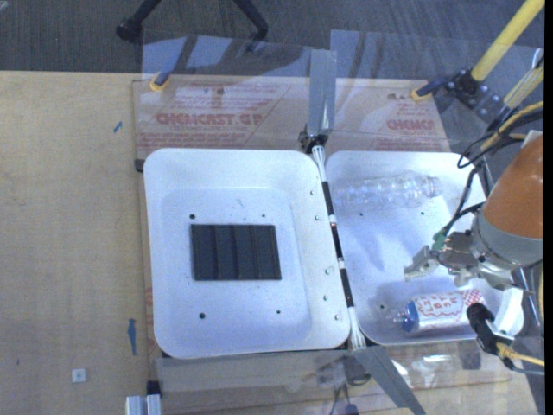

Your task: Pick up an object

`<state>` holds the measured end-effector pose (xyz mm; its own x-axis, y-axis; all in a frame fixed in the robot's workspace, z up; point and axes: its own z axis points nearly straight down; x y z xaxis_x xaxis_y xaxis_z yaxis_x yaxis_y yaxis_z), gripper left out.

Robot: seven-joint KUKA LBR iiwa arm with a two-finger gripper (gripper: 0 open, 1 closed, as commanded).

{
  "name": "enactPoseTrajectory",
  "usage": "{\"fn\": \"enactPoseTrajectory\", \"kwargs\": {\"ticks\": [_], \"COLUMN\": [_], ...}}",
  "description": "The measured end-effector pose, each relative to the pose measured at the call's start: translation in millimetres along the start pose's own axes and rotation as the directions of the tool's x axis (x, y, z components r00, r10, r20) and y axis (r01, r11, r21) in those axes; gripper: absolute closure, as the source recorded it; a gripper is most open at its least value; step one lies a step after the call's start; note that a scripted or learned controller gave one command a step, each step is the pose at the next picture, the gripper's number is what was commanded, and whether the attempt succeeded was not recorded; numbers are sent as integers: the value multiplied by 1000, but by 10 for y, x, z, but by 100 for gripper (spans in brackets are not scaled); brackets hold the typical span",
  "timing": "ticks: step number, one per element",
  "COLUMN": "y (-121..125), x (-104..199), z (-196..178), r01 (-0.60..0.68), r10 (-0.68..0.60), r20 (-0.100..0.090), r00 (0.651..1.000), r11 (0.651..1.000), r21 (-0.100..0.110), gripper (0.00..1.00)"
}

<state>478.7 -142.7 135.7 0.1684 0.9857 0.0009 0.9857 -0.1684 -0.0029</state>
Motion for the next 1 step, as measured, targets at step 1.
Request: {"fn": "enactPoseTrajectory", "kwargs": {"ticks": [1], "y": [47], "x": [-254], "z": [-433], "r01": [-142], "r10": [142], "r20": [2], "r00": [990], "r11": [990], "r21": [-4], "gripper": [0]}}
